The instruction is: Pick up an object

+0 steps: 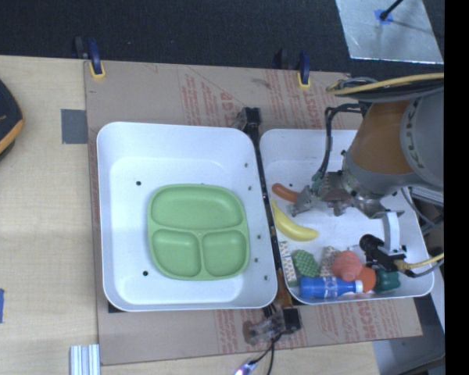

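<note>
Gripper (306, 201) low in right bin (297, 143), grip state unreadable; orange carrot (284, 191) touching its left side. Yellow banana (291, 225) just nearer; green divided plate (197, 230) in left bin (117, 209).

The arm (391, 151) reaches into the right bin (297, 143) above a banana (291, 225).

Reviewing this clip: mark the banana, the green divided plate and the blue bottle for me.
banana (291, 225), camera view, on the middle of its yellow curve.
green divided plate (197, 206), camera view, on the floor of its large upper compartment.
blue bottle (328, 288), camera view, on the middle of its blue body.
</note>
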{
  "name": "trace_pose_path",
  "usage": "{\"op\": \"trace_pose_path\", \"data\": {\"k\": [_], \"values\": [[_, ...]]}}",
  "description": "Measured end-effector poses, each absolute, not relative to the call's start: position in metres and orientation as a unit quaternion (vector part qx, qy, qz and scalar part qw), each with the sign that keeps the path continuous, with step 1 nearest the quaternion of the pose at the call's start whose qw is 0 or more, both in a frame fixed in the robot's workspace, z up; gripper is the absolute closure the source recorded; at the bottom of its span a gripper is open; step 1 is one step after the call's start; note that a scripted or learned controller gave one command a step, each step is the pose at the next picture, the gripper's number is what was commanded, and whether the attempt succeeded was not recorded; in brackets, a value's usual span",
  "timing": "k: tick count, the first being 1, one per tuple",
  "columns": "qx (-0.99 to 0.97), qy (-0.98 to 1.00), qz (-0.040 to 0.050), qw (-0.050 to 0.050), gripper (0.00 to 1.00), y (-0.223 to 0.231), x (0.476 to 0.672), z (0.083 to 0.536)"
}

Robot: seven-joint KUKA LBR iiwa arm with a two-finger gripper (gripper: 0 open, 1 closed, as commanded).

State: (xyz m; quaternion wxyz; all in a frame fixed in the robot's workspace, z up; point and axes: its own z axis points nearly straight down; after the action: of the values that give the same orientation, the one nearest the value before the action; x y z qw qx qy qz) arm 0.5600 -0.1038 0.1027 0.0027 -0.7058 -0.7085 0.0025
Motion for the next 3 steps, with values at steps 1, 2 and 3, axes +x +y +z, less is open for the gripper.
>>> {"op": "trace_pose_path", "data": {"k": [1,2,3], "values": [[-0.705,-0.709,0.0010,0.001,0.00,-0.116,0.609,0.092],[-0.705,-0.709,0.0009,0.001,0.00,-0.106,0.656,0.092],[-0.706,-0.709,0.0016,0.002,0.00,-0.105,0.500,0.091]]}}
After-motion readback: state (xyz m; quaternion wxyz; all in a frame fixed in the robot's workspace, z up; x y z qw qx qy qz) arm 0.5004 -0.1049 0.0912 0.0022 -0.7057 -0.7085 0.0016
